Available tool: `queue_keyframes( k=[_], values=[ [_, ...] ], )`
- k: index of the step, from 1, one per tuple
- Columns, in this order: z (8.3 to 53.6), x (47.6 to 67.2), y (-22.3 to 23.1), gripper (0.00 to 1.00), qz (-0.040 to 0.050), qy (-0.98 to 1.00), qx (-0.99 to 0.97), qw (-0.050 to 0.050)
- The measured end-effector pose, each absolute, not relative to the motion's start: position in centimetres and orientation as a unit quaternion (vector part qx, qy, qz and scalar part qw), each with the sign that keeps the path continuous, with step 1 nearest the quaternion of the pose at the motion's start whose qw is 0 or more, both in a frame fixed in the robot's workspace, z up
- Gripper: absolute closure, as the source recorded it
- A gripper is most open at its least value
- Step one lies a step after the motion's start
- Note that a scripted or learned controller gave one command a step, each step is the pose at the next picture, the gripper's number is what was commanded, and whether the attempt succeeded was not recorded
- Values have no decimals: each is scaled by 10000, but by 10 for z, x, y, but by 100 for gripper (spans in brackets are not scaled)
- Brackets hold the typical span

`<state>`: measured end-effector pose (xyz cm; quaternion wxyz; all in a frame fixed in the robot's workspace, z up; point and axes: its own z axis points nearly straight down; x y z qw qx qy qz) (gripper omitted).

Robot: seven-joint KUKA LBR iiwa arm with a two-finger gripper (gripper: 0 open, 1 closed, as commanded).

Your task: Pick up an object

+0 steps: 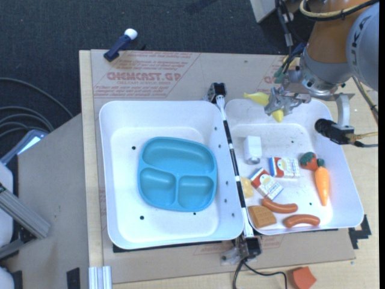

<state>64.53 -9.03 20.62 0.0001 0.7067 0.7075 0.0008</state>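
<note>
Currently the tool (280,105), upper right of frame, grips a banana (264,99) by one end; jaws narrow. Risk: off-centre hold, banana may pivot & drop.

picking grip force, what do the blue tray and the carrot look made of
Blue tray: apparently moulded plastic, smooth and matte, with three compartments and rounded edges. Carrot: probably toy plastic, smooth with a slight sheen and a uniform orange colour; rubber can't be ruled out.

Yellow banana (260,98) held up above right bin's far rim.
</note>
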Motion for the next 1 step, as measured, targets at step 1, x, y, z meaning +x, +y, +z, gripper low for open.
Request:
queue_keyframes(
  k=[1],
  values=[
    [219,595,-51,100,-5,7075,7067,-11]
  ],
)
